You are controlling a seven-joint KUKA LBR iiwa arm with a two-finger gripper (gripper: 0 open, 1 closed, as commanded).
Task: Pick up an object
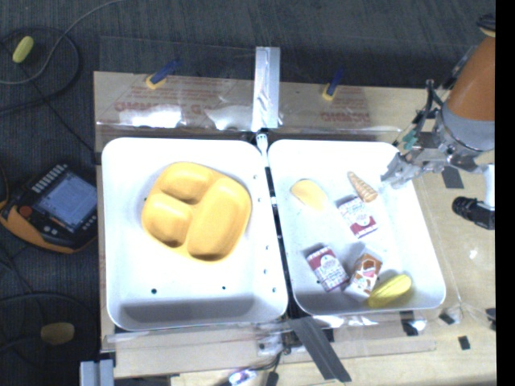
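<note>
Nearest the front rim of the right bin (pixel 430 292): a yellow banana (pixel 390 289), with two small cartons (pixel 346 270) just beside it. Further back in that bin: a third carton (pixel 356 216), a carrot (pixel 363 186), a pale lemon (pixel 306 193). All lie loose, none lifted. Gripper (pixel 396 174) hovers over that bin's back right corner, near the carrot; fingers too blurred to judge, nothing visibly held. Picking appears not yet done.

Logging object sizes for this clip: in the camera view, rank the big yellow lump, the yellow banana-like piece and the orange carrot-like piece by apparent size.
1. Big yellow lump, by far largest.
2. Yellow banana-like piece.
3. Orange carrot-like piece, slightly smaller; these two are close.
</note>
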